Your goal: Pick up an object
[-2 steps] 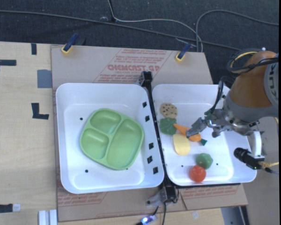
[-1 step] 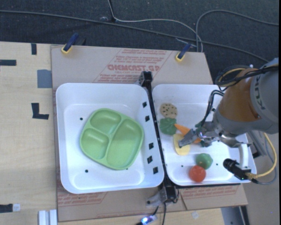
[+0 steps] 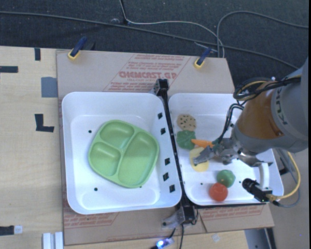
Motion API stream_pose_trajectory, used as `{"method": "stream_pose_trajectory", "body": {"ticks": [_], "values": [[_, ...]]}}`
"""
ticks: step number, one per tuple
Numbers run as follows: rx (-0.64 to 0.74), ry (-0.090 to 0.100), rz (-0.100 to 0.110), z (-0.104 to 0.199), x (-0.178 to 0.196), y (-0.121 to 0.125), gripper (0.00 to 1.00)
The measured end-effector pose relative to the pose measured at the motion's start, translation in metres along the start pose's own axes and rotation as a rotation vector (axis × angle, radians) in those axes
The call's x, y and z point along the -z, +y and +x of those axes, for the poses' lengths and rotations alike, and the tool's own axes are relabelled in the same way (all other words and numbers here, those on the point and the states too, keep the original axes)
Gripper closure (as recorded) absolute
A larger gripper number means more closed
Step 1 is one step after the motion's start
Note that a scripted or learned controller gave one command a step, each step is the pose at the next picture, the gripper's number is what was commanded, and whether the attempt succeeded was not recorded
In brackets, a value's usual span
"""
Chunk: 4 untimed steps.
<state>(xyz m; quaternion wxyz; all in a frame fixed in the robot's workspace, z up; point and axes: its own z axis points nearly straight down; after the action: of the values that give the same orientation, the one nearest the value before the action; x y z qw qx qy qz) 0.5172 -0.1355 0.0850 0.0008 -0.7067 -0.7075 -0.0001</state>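
Observation:
In the right bin (image 3: 210,105) lie several toy foods: a round brown cookie (image 3: 186,121), a green leafy piece (image 3: 185,139), an orange carrot (image 3: 201,143), a yellow piece (image 3: 198,154) partly under the fingers, a green ball (image 3: 226,177) and a red tomato (image 3: 218,192). My gripper (image 3: 203,156) reaches in from the right and sits low over the yellow piece, just below the carrot. Its fingers look slightly apart, and nothing is lifted between them.
The left bin (image 3: 72,139) holds a light green divided plate (image 3: 124,153). A black divider with clips (image 3: 168,139) runs between the bins. The arm's orange band (image 3: 259,119) and grey body hang over the right bin's right side. Cables trail at the back.

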Motion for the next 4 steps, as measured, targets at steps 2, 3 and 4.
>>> {"method": "stream_pose_trajectory", "body": {"ticks": [2, 3, 4], "values": [[0.001, -0.002, -0.005, 0.011, 0.069, 0.005, 1.0], [-0.001, -0.003, -0.005, 0.003, 0.125, 0.0, 1.0], [0.0, -0.001, -0.002, 0.003, 0.136, 0.001, 1.0]]}}
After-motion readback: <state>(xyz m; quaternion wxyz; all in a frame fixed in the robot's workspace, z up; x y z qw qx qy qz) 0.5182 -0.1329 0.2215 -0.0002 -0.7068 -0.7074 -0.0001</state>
